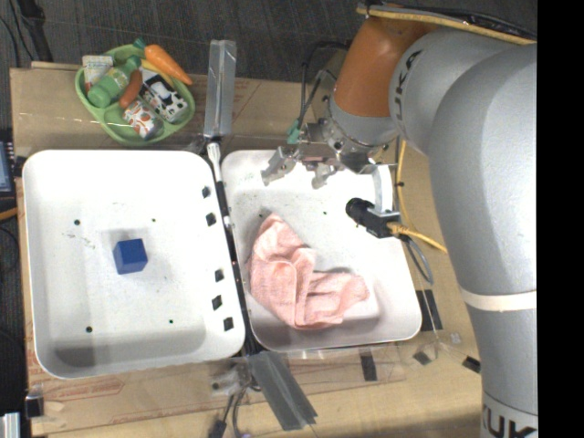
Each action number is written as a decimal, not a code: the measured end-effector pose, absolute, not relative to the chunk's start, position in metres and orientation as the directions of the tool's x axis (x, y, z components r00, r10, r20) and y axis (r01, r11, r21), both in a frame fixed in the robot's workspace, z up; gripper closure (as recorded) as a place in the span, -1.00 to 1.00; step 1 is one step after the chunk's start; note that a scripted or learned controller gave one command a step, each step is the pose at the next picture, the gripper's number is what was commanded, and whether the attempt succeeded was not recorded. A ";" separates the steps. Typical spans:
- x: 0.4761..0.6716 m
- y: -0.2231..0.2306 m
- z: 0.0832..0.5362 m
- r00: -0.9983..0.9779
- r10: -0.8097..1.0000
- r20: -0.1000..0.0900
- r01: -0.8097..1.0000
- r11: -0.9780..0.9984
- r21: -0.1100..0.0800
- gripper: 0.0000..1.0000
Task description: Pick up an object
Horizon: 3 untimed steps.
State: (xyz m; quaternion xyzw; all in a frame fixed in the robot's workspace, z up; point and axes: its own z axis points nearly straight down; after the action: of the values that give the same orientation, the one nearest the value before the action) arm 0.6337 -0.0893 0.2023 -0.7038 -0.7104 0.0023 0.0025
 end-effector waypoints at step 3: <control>0.578 -0.104 0.100 -0.186 0.983 0.000 0.983 0.186 -0.008 1.00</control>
State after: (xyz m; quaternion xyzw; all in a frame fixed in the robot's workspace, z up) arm 0.5779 -0.1042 0.1002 -0.6380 -0.7701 0.0027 0.0026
